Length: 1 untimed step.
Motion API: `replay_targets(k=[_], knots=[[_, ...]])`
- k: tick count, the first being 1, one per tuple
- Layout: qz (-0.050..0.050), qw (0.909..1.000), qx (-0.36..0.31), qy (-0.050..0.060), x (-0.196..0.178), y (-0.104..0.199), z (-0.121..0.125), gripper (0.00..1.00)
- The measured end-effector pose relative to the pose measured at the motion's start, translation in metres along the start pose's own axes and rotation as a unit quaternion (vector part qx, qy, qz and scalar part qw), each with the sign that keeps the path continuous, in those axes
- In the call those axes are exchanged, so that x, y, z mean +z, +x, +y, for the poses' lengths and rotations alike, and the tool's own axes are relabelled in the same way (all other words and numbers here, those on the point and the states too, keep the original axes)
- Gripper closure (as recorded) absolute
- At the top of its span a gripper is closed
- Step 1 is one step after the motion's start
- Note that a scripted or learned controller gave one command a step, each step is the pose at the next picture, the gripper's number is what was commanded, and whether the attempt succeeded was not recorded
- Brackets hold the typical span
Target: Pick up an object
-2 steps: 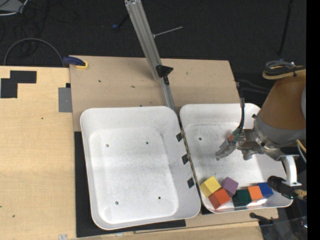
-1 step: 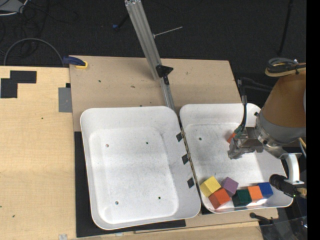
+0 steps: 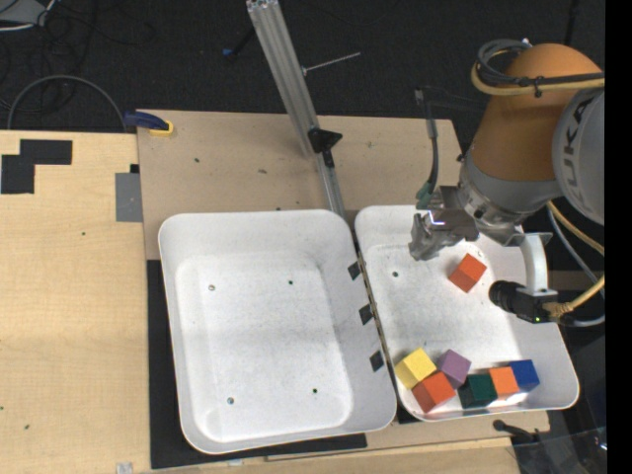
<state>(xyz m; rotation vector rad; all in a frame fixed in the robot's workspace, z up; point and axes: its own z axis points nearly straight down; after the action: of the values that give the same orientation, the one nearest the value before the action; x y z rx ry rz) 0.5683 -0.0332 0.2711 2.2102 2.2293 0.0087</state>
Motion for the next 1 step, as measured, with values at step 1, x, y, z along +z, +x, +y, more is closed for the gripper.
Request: replay_targets(k=[1], knots=[[-0.001,1.0000,0.003,0.003,-0.0108,0.0145,0.0165,1.00]])
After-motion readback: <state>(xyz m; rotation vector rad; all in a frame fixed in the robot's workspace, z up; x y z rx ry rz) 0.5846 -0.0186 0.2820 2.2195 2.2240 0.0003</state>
